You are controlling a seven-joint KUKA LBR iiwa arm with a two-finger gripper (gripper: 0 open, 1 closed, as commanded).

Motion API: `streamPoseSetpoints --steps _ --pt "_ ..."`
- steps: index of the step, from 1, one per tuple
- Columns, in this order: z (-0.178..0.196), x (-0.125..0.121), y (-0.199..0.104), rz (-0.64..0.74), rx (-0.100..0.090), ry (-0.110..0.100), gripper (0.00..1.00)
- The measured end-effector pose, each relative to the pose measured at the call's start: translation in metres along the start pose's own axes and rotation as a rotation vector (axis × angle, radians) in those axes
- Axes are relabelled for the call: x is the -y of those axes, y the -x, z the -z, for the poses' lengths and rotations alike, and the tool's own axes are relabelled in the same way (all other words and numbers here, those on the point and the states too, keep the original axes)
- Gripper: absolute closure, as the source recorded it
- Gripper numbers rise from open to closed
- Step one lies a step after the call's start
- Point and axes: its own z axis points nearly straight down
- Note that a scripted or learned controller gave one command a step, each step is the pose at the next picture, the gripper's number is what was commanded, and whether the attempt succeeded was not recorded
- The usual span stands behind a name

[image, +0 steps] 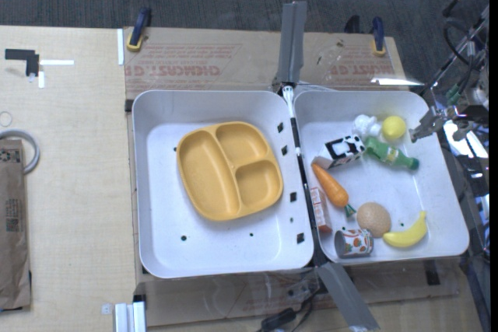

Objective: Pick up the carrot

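Note:
The carrot (331, 183) is orange with a small green tip. It lies slantwise in the right bin (436, 190), near that bin's left wall. My gripper (430, 124) hangs at the bin's far right rim, well to the right of the carrot and apart from it. Nothing shows between the gripper and the carrot except other toys.
Around the carrot lie a black-and-white cow toy (345, 149), a green bottle (391, 154), a lemon (394, 127), a tan ball (373, 218), a banana (408, 232), a small can (354, 242) and a red packet (317, 206). The left bin (156, 237) holds a yellow divided plate (229, 167).

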Motion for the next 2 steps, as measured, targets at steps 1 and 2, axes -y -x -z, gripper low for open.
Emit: streamPoseSetpoints --steps 1,2 --pt "-0.083 0.089 -0.080 0.108 -0.001 -0.001 0.00" --pt "-0.041 0.045 -0.129 0.263 0.000 0.002 0.00"
